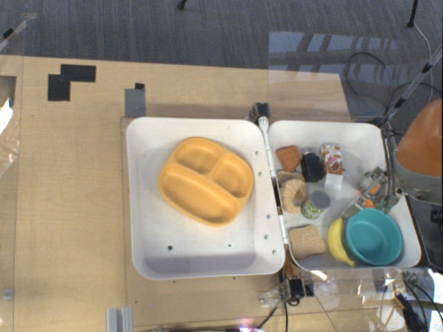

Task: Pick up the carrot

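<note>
Down in the right bin [398, 158], claw [374, 191] low beside the teal bowl [374, 236], something orange at its tips; grip impossible to tell.

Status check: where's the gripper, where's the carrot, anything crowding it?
Gripper low at right bin's right side. Orange bit at its tip, maybe the carrot; grasp unconfirmed. Teal bowl and banana close by.

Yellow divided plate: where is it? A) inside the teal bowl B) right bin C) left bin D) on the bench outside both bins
C: the yellow divided plate lies alone on the floor of the left bin, while the teal bowl sits in the right bin.
</note>
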Robot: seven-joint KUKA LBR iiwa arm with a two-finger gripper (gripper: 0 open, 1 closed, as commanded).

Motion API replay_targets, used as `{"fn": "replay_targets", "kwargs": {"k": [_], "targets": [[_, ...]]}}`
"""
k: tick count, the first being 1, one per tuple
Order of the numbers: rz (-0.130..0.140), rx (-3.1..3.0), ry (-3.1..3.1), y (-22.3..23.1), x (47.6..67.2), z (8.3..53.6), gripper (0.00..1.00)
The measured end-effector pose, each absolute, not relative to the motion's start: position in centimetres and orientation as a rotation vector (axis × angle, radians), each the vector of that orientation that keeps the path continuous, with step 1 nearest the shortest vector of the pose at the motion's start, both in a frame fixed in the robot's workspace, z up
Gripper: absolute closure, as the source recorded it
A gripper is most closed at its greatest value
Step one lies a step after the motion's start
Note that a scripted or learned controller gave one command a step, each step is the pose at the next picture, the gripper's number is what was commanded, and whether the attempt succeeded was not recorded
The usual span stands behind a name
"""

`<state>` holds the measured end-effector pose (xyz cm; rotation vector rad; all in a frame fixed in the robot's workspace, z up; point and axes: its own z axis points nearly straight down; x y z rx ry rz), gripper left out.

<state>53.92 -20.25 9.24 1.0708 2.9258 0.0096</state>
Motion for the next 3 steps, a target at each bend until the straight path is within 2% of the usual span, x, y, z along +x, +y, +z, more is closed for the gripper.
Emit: {"fn": "replay_targets", "kwargs": {"k": [1, 2, 3], "targets": [[0.004, 1.213, 2.879, -18.8, 54.0, 8.9, 0.00], [0.010, 1.208, 2.872, -18.7, 54.4, 10.2, 1.00], [0.015, 1.201, 2.863, -18.6, 54.7, 11.4, 1.00]]}}
